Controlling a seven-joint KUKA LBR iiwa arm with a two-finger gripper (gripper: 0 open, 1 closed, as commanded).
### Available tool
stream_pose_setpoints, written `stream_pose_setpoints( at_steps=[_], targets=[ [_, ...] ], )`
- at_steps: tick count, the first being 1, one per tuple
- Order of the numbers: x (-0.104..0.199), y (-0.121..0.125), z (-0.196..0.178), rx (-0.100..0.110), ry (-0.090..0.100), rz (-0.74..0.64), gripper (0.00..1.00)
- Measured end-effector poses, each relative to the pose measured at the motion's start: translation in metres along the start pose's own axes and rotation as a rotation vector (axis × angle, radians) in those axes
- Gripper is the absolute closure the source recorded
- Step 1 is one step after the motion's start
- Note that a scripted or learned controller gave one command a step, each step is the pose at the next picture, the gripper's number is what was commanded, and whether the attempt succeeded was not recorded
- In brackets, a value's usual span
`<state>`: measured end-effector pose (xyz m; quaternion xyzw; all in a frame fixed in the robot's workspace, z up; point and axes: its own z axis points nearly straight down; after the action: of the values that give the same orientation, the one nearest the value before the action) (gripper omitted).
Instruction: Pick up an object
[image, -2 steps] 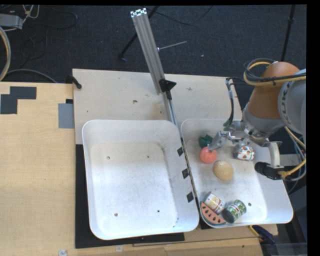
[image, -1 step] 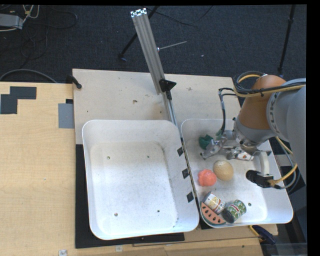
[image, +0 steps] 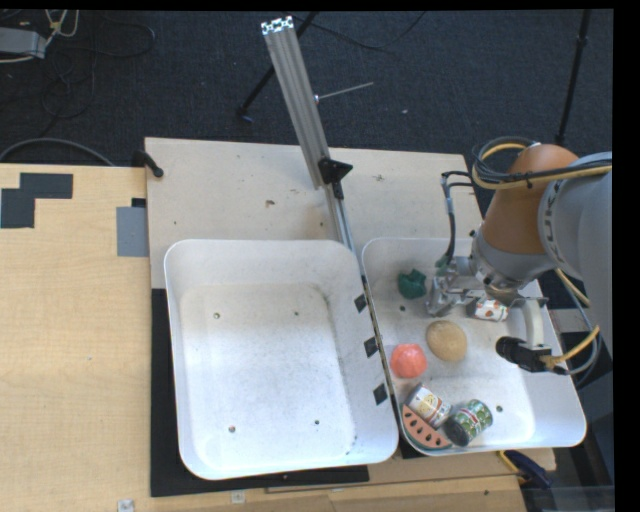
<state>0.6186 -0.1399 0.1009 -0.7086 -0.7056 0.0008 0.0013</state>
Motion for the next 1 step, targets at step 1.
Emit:
stream_pose_setpoints(
  at_steps=[1],
  targets=[
    [0.0024, 0.0058, -0.062, -0.007, -0.001, -0.005, 1.0]
  ],
)
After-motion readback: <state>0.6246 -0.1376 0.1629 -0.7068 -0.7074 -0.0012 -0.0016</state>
